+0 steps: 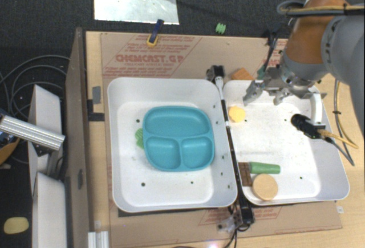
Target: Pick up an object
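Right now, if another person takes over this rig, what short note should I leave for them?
Gripper: over the far part of the right bin, close to the yellow object. I cannot tell if it is open or shut.
Things: the yellow object lies by that bin's left wall. The green cylinder and tan disc lie at its near edge. The blue tray sits in the left bin.
Done: nothing is lifted yet.
Left: the whole pick.
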`<state>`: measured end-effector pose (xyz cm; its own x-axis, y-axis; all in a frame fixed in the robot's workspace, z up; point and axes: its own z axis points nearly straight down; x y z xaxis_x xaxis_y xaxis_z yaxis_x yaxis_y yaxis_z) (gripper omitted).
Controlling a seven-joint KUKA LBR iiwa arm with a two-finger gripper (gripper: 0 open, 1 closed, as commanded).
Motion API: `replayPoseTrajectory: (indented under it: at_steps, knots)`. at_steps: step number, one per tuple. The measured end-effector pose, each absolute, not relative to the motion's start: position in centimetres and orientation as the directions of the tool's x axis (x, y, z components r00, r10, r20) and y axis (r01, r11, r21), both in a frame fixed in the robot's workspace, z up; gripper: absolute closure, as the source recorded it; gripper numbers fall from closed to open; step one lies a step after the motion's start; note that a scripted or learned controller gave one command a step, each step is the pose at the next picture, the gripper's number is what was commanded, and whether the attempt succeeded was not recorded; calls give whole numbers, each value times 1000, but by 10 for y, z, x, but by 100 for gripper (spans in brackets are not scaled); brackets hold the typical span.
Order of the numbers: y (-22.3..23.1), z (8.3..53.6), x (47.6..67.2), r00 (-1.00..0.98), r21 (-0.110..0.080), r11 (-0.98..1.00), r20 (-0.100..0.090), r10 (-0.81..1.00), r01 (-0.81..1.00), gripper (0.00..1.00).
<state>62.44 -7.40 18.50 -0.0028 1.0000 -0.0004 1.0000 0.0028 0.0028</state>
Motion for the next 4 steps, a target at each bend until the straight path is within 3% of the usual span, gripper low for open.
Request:
replayPoseTrajectory:
  at_steps: [1, 2, 4]
  knots:
    - [-84, 91, 652, -1, 6, 1, 0, 1000, 1000, 0]
    - [-88, 90, 669, -5, 5, 5, 0, 1000, 1000, 0]
    - [-86, 85, 669, -4, 3, 4, -1, 1000, 1000, 0]
